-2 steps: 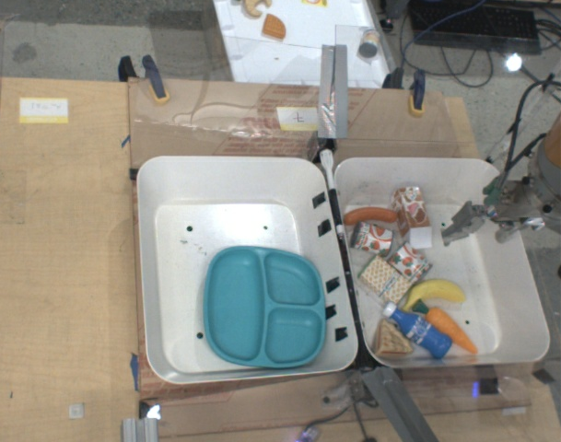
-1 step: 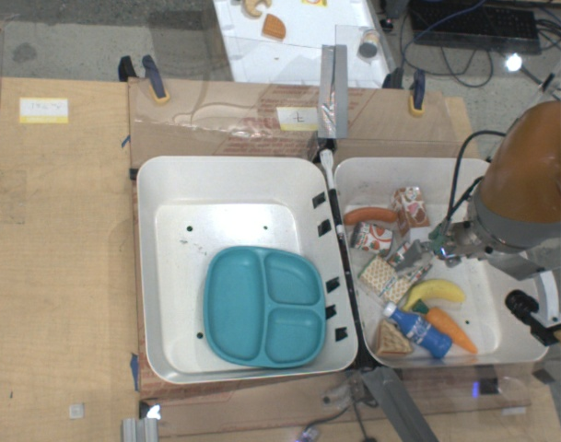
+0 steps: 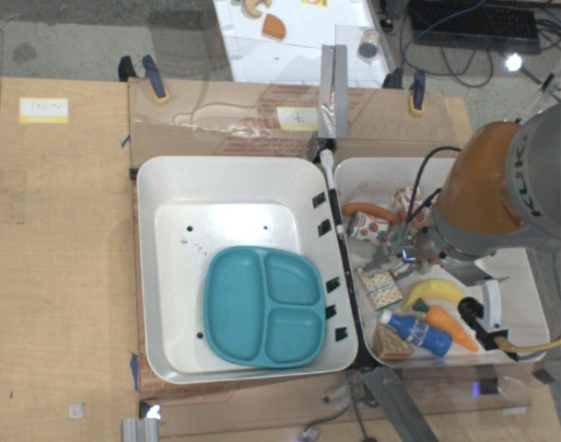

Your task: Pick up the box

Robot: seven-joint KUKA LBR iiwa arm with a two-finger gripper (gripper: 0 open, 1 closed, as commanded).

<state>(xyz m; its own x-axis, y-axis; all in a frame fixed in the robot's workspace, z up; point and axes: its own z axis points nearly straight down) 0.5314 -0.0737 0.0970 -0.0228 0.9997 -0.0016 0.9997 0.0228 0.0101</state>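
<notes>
A small tan speckled box (image 3: 383, 288) lies flat in the right bin (image 3: 534, 304), close to the divider. My gripper (image 3: 402, 250) is low in that bin, just above and to the right of the box, among the clutter. The arm's orange band (image 3: 481, 190) and grey wrist hide the items behind it. I see nothing that is clearly held by the gripper.
Around the box lie a banana (image 3: 434, 292), a carrot (image 3: 450, 328), a blue bottle (image 3: 418, 332), a brown patterned packet (image 3: 389, 342), an orange-red sausage-like piece (image 3: 372, 214) and a red-and-white pack (image 3: 410, 200). A teal divided plate (image 3: 264, 307) lies in the left bin (image 3: 160, 247).
</notes>
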